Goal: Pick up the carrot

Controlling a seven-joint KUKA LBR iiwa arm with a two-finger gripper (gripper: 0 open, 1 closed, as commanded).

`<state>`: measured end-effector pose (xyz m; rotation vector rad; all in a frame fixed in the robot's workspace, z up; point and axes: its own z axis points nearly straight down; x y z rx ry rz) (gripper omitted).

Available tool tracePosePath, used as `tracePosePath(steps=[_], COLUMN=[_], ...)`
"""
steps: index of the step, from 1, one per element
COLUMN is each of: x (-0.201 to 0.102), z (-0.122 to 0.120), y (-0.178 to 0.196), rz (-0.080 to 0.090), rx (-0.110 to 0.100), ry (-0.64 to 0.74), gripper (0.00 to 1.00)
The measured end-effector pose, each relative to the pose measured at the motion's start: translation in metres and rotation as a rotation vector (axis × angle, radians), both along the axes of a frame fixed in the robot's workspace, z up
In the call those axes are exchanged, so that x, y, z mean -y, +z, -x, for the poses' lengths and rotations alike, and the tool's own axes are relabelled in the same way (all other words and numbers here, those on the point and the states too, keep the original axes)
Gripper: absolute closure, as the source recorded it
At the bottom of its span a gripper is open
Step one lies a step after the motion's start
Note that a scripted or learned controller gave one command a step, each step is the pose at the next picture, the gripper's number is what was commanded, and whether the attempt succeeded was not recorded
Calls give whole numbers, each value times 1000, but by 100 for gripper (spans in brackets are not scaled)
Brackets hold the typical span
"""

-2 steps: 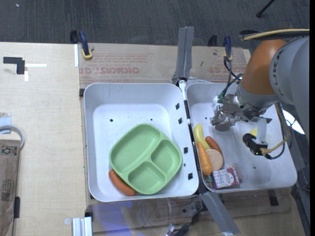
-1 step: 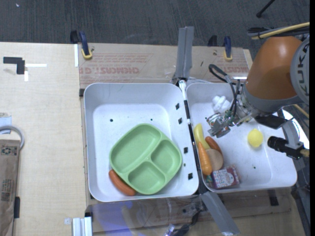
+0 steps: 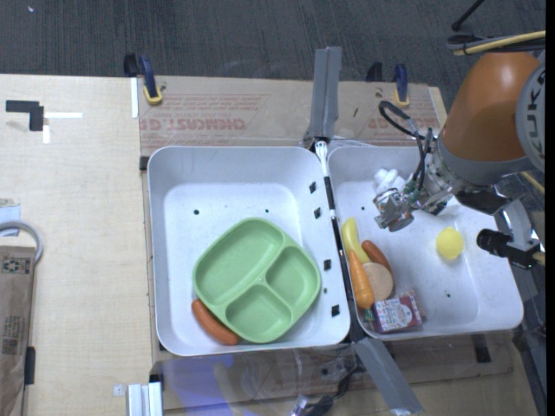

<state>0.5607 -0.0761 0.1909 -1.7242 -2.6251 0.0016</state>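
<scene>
We see the long orange carrot (image 3: 360, 281) lying at the left wall of the right shallow white bin (image 3: 486, 319), lower centre-right of frame, crowded: a yellow banana (image 3: 349, 236) touches its upper end, a red sausage (image 3: 375, 253) and round tan bun (image 3: 379, 279) press its right side, a pink snack packet (image 3: 398, 313) sits just below-right. A yellow lemon (image 3: 449, 243) lies apart, further right. The metal two-finger gripper (image 3: 392, 211) hovers above the pile w/ nothing between its parted fingers. The left white bin (image 3: 173, 189) holds a green 3-compartment plate (image 3: 257, 279) and another orange-red sausage (image 3: 213, 322). Light wood bench (image 3: 69, 232), brown cardboard sheet (image 3: 234, 111), dark carpet (image 3: 217, 16) at top.
</scene>
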Motion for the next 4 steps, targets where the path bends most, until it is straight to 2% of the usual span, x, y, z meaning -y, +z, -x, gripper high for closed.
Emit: tracePosePath(steps=[1,2,3,4], x=[-45,-92,-159,-158], z=[61,83,83,82], y=[0,0,13,22], rz=[0,0,1,2], rx=[-1,-2,-1,-2], ry=[-15,-4,-14,-16], gripper=[100,100,100,100])
